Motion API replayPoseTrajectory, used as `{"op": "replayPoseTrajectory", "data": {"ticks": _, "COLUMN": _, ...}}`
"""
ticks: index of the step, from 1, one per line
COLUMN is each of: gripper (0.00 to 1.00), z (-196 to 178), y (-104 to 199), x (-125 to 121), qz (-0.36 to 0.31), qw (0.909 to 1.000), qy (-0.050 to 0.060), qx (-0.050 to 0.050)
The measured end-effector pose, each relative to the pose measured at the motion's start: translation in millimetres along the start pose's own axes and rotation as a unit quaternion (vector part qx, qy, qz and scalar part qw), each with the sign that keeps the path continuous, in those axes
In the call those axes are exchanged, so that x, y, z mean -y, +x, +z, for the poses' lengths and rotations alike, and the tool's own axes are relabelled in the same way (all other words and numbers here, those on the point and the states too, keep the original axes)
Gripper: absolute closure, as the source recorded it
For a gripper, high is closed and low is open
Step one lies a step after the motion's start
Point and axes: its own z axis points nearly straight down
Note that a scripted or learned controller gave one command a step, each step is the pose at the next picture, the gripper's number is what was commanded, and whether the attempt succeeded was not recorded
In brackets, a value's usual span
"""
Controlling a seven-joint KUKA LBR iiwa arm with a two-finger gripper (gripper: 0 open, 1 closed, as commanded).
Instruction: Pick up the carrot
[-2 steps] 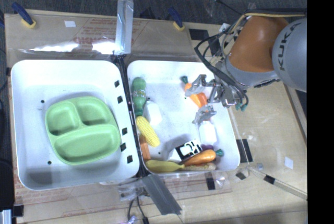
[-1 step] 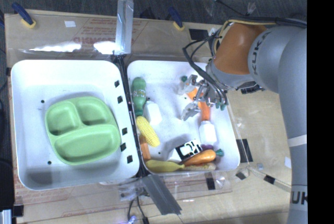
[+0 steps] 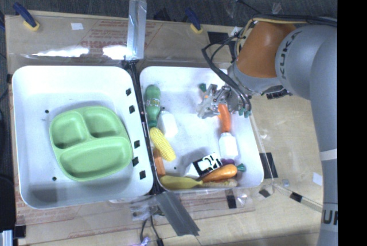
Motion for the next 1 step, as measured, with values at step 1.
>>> {"op": "replayPoseTrajectory", "data": {"ticks": 1, "gripper": 1.0, "z": -38.4, "y": 1.9, "x": -35.8, "qz": 0.132, "qw": 0.9912, "qy": 0.0, "qx": -0.002}}
